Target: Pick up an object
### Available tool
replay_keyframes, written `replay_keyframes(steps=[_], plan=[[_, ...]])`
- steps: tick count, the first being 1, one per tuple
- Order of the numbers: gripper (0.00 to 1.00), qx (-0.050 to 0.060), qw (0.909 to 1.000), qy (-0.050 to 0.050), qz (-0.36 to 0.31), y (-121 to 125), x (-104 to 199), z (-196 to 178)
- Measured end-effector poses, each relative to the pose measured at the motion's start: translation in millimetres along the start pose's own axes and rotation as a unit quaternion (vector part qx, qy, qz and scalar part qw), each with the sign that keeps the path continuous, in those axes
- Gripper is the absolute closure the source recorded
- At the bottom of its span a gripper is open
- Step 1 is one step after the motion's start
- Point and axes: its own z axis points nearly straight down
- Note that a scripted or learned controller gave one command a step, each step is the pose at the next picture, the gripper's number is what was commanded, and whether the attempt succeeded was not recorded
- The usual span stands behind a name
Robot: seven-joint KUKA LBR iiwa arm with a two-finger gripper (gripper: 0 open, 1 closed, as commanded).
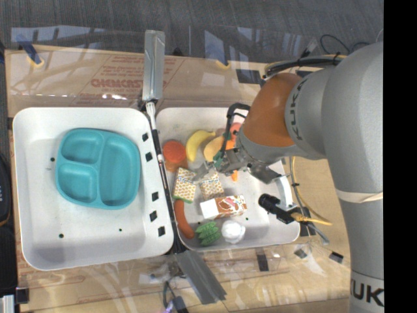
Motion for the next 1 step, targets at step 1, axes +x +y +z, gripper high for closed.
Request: replay_keyframes(steps=[1], plan=[[1.0,0.001,1.0,0.0,-0.002,0.0,-0.4,-8.9]])
